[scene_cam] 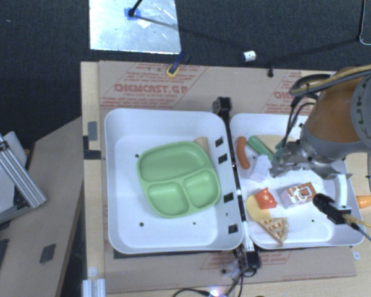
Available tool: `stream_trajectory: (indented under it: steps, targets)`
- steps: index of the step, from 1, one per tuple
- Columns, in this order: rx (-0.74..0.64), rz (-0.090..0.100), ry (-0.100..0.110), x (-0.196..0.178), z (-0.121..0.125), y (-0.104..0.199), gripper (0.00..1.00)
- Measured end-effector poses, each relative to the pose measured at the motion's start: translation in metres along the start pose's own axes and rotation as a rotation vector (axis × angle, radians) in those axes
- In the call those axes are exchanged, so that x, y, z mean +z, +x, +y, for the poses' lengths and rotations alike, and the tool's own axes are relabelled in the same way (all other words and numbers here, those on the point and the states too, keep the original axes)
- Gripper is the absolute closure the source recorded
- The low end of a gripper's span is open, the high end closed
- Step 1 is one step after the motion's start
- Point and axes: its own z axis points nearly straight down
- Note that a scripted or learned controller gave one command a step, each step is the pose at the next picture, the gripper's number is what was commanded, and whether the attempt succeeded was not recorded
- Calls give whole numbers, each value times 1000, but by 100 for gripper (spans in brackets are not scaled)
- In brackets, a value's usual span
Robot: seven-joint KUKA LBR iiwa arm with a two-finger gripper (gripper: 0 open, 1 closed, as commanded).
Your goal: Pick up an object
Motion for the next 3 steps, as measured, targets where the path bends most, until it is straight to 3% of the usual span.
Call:
stream_trajectory:
  steps: [1,2,3]
  targets:
    - [-3,0,-2,-47,10,3,100]
    - [-3,0,1,-69,11,3,100]
    - [-7,2,1,-61,44,43,100]
